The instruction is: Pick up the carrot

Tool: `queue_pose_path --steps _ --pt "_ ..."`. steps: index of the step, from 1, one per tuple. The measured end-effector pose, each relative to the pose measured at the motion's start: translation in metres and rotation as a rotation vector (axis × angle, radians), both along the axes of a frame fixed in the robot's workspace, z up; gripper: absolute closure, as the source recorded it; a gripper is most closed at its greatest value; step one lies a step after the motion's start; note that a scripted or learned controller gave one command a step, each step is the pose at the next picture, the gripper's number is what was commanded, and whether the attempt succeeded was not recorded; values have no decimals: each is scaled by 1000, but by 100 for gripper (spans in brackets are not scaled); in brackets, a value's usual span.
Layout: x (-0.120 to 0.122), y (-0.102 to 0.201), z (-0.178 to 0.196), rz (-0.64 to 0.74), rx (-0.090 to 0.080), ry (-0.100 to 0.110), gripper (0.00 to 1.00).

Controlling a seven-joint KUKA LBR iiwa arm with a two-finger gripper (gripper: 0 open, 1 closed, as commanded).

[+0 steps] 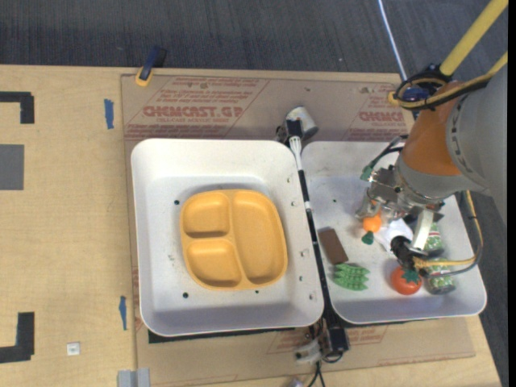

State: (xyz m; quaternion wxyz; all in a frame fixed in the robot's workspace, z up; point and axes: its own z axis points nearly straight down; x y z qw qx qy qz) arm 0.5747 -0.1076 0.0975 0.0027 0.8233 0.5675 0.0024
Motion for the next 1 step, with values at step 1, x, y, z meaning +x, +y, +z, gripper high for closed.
queue_pose_path --steps 1 --pt "-2 20 140 -278 2 7 100"
